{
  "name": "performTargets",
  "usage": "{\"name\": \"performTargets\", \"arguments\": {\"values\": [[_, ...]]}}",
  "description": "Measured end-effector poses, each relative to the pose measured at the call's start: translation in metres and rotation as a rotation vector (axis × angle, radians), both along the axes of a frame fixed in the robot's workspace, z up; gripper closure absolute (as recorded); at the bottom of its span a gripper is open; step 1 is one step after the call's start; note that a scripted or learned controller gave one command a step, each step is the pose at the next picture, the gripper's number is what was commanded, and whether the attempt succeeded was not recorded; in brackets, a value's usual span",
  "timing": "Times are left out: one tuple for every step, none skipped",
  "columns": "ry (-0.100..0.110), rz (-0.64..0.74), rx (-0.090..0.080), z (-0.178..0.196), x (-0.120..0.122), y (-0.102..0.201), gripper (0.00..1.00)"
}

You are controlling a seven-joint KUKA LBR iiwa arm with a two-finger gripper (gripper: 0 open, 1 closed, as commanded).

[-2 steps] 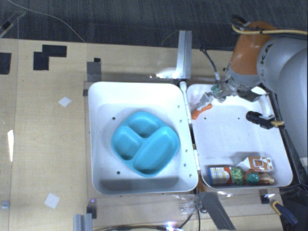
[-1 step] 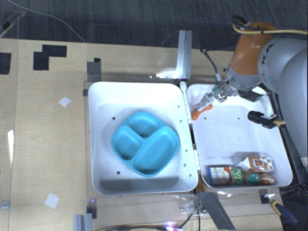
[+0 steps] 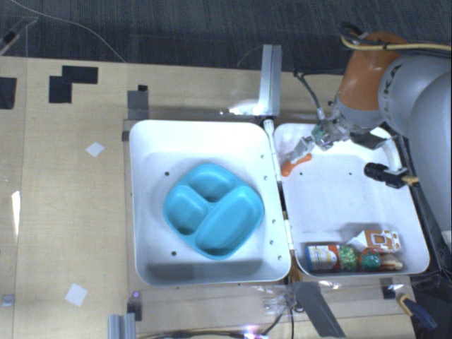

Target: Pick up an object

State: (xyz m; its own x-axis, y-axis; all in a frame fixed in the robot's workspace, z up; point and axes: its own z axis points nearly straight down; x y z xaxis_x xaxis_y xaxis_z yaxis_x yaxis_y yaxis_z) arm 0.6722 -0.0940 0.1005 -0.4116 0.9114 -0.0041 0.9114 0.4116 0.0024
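Nearest me, a jar (image 3: pixel 322 257), two balls (image 3: pixel 358 259) and a small carton (image 3: pixel 382 240) line the near edge of the right bin (image 3: pixel 353 189). The blue divided tray (image 3: pixel 212 209) sits in the left bin (image 3: pixel 152 189). The gripper (image 3: pixel 305 149) hangs at the right bin's far left corner, just above an orange piece (image 3: pixel 295 163); I cannot tell its finger state. I judge the bin wall may block a clean grasp.

- My arm (image 3: pixel 417 90) was smooth grey, rounded and bulky.
- An orange band (image 3: pixel 364 80) wrapped it just above my wrist.
- A yellowish cable (image 3: pixel 395 46) ran over the top of that band.
- Below the band, my gripper (image 3: pixel 305 149) was small, metallic grey, with dark fittings beside it.
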Motion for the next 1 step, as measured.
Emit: {"name": "performTargets", "arguments": {"values": [[0.003,-0.060,0.024,-0.0012,0.0024,-0.0122,0.00]]}}
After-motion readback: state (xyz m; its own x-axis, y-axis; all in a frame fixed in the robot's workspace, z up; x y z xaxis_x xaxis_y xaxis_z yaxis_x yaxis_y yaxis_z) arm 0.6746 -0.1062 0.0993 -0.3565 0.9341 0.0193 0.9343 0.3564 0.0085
